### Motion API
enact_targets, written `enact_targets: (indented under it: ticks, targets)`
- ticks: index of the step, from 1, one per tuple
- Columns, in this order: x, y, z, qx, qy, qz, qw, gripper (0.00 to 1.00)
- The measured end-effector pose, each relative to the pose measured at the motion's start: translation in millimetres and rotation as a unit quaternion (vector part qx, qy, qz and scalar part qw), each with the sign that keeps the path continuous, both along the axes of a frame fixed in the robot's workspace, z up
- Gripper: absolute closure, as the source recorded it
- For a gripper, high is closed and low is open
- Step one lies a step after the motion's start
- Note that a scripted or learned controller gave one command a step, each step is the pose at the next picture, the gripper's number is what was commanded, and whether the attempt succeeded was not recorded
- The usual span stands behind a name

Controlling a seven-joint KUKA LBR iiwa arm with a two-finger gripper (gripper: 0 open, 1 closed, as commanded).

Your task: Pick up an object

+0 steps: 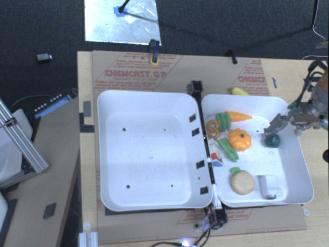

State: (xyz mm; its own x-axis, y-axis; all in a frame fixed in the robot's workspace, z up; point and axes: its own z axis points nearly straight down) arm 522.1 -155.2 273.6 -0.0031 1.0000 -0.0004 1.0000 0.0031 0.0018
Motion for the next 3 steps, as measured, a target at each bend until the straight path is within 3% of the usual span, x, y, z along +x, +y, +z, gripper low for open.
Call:
enact_targets:
  ticks: [1, 2, 3]
  targets:
    - [-38.1, 23.5, -115.0, 0.0022, 0.006, 0.0, 1.0, 0.0]
    - [15.1, 31.6, -193.2, 0.0004, 0.001, 0.001, 1.0, 0.0]
    - [85.0, 45.1, -187.9, -0.0008, -0.003, 0.002, 1.0, 0.0]
